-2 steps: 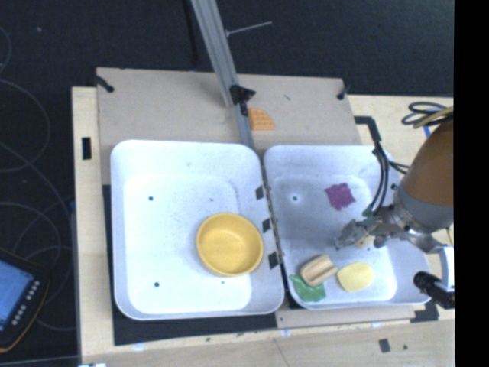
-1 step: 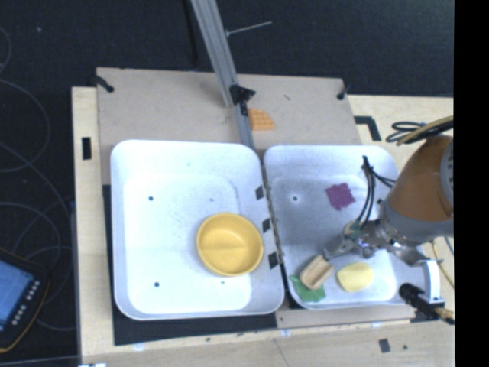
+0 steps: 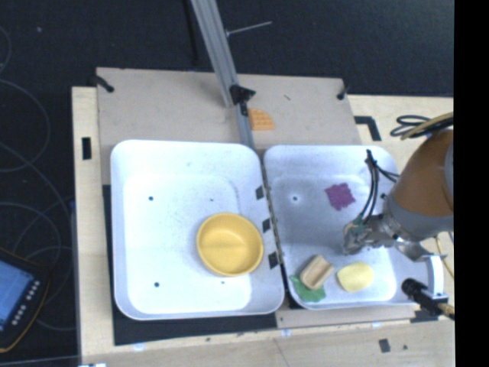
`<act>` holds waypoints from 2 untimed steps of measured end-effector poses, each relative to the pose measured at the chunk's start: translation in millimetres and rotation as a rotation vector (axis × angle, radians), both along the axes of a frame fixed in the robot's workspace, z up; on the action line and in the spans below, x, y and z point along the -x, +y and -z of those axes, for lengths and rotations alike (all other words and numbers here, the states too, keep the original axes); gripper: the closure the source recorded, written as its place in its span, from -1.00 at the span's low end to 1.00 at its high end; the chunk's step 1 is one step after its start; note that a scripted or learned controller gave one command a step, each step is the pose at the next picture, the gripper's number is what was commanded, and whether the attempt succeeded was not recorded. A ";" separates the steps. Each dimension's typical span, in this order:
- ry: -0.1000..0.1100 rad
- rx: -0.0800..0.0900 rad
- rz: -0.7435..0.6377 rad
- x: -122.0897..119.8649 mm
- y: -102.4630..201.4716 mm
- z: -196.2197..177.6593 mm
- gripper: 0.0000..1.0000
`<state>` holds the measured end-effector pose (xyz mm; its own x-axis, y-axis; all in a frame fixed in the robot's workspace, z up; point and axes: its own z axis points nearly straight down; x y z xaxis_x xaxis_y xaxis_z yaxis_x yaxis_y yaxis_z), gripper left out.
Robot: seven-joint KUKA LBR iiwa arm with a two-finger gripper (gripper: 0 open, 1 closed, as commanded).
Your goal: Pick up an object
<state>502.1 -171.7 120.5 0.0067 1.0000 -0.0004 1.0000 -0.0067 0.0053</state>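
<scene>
two white bins side by side: left bin (image 3: pixel 137 205), right bin (image 3: pixel 306 174). yellow bowl (image 3: pixel 228 244) lower right in the left bin. gripper (image 3: pixel 357 238) low over right bin's lower middle; jaw state impossible to tell. below it: pale yellow lump (image 3: pixel 355 277), tan block (image 3: pixel 315 270), green piece (image 3: pixel 307 293). purple patch (image 3: pixel 340 196) above.

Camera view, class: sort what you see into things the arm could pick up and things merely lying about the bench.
Could be picked up:
round yellow plastic bowl
pale yellow lemon-shaped object
tan wooden block
flat purple square piece
green flat piece

Lying about:
two shallow white bins
grey metal pole
small orange tag
</scene>
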 end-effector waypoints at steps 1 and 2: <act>-0.001 0.001 -0.004 7.5 0.4 -50.0 1.00; -0.003 0.002 -0.012 4.5 9.8 -103.3 1.00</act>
